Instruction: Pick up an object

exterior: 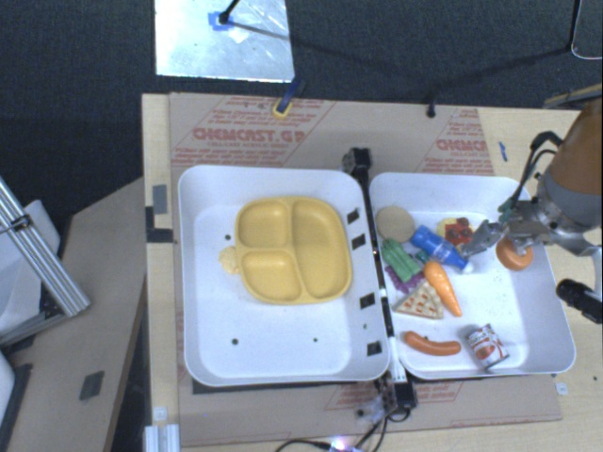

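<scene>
The gripper (492, 235) is hanging over the right bin (542, 323); I cannot tell if it is holding anything. The red toy (458, 231) is lying just left of it.

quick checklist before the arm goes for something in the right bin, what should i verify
1. Tool is over the right bin, near its far right side: ok.
2. Something between the tool's fingers: cannot tell, too blurred.
3. Nearest targets, the orange round piece and the blue bottle, lie close beside the tool: ok.
4. Room around the targets: not ok; the bottle, the carrot, the green and purple piece and the pizza slice crowd together.
5. Easier picks apart from the pile: ok; the sausage and the small can lie apart at the near side.
6. Yellow tray sits in the left bin, away from the tool: ok.
</scene>
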{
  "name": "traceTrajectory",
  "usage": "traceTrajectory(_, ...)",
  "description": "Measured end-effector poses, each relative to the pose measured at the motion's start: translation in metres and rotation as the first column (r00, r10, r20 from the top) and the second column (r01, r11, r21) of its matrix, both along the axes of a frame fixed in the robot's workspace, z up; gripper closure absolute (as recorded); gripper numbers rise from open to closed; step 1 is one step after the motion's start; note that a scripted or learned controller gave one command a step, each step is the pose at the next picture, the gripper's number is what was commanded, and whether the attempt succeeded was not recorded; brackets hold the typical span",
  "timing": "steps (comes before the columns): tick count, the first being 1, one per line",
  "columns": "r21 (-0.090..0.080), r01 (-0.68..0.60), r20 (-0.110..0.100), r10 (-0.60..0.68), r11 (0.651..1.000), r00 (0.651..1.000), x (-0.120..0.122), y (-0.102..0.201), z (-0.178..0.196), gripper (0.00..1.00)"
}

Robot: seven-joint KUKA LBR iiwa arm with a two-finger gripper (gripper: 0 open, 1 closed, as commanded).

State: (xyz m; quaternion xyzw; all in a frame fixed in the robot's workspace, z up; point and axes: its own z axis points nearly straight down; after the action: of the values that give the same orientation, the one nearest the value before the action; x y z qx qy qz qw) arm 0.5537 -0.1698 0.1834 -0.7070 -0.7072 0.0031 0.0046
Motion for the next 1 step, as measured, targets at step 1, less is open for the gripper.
traceTrajectory(1, -0.003, -0.003, 0.012, 0.003, 1.000, 1.000, 0.0031, 0.0002, 0.0062, 0.00)
